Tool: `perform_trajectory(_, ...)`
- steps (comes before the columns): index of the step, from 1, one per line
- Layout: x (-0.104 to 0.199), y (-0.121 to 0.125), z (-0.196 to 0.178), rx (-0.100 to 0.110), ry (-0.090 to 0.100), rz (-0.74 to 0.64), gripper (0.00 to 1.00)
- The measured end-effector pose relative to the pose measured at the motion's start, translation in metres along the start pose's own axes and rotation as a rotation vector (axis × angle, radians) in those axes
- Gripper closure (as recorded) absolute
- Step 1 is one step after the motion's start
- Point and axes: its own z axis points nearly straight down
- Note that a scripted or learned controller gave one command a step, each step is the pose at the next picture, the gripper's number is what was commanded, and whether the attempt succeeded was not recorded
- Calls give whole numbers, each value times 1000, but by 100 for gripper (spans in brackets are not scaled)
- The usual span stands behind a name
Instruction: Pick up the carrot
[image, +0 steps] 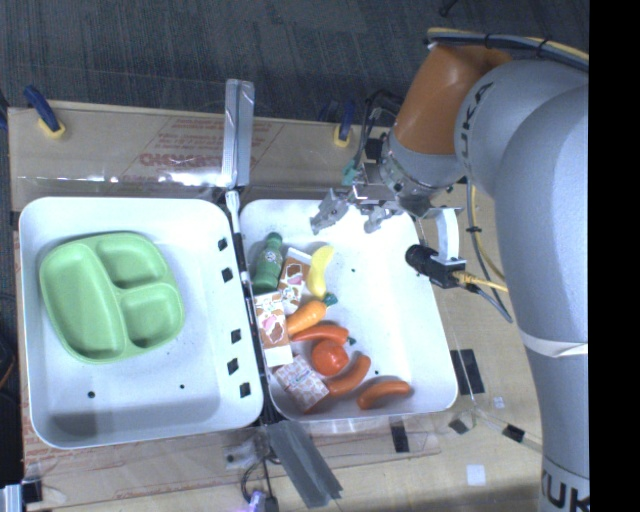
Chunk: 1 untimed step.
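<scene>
The carrot (307, 317) is a short orange piece with a green tip, lying in the right bin (400, 310) among other toy food near the bin's left wall. My gripper (351, 214) hangs over the far edge of the right bin, above and to the right of the carrot and well apart from it. Its two grey fingers (327, 212) are spread open with nothing between them.
Around the carrot lie a green bottle (267, 262), a banana (320, 269), a tomato (329, 357), two sausages (383, 392), and small printed boxes (272, 322). The left bin (190, 390) holds a green divided plate (110, 294). The arm's body fills the right side.
</scene>
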Motion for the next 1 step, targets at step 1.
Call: perform_trajectory(1,13,-48,81,-1,0,-349,0)
